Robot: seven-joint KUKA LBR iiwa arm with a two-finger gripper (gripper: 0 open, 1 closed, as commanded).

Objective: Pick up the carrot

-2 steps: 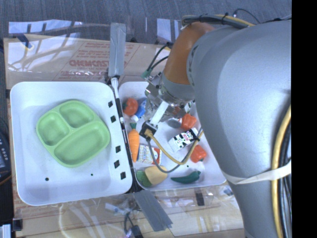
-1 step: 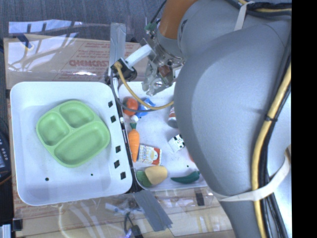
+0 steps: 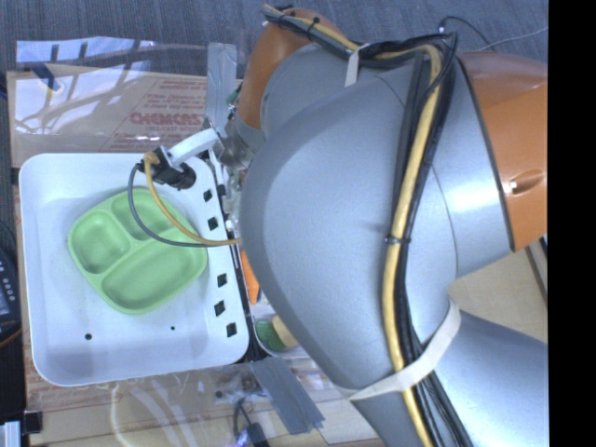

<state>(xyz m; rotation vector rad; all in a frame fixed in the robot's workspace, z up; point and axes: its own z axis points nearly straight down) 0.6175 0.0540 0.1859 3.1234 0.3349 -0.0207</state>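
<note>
Looming across the camera view from three o'clock, the grey arm (image 3: 372, 203) with its orange band (image 3: 507, 147) covers most of the right-hand bin, probably because it is reaching down into it after the carrot. A thin orange sliver (image 3: 250, 282) at the bin divider, near six o'clock of centre, may be that carrot, though too little shows to be sure. Whether the claw is wide, narrow or holding anything, I cannot tell. The left white bin (image 3: 47, 343), smooth shallow plastic, carries a matte green divided plate (image 3: 140, 254) with rounded compartments at nine o'clock. A looped yellow-and-black cable (image 3: 158, 222) hangs over the plate.
</note>
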